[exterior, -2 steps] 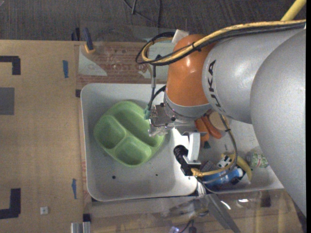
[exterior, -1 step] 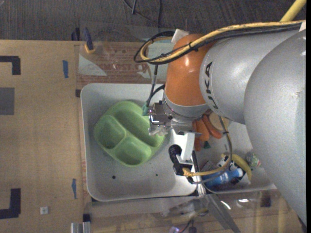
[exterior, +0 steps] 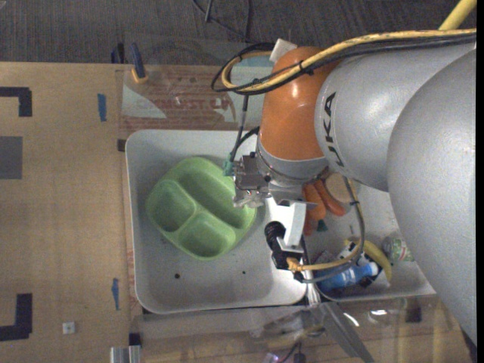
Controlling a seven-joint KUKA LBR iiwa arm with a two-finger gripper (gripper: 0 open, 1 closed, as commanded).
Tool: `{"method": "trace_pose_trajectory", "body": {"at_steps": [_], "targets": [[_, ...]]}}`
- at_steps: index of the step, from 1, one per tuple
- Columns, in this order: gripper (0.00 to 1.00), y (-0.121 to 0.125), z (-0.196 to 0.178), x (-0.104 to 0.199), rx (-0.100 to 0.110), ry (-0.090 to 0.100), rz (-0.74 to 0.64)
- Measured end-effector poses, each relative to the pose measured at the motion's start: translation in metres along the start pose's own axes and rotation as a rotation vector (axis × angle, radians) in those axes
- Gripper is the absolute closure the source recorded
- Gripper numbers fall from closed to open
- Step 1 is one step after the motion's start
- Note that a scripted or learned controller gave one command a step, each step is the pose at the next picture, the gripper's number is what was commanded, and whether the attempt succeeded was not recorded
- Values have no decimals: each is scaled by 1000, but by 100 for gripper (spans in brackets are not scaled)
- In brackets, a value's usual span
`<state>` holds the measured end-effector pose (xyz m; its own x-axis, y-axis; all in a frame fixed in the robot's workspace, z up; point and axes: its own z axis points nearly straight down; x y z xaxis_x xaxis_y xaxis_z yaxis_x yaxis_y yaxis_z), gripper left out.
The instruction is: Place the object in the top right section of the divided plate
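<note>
A light green divided plate (exterior: 198, 209) with three sections lies in the left white bin (exterior: 151, 278), toward its far left side. My gripper (exterior: 243, 181) hangs over the plate's right rim, under the orange wrist band. A small teal bit (exterior: 228, 165) shows at the gripper's upper left edge; I cannot tell what it is. The arm's bulk hides whatever is below the gripper.
The right bin (exterior: 408, 282) holds an orange item (exterior: 324, 197), a blue bottle (exterior: 349, 276), a yellow banana-like piece (exterior: 376, 259) and a pale green item (exterior: 398, 248). The large grey arm covers most of that bin. A wooden bench (exterior: 60, 203) lies to the left.
</note>
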<state>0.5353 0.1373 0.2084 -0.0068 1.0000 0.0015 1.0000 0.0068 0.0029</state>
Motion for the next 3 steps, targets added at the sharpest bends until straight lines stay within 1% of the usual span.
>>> {"method": "trace_pose_trajectory", "body": {"at_steps": [1,2,3], "targets": [[100,1,-10,-2,-3,1,3],[100,-36,2,26,9,-2,83],[100,-29,3,-21,7,-2,141]]}}
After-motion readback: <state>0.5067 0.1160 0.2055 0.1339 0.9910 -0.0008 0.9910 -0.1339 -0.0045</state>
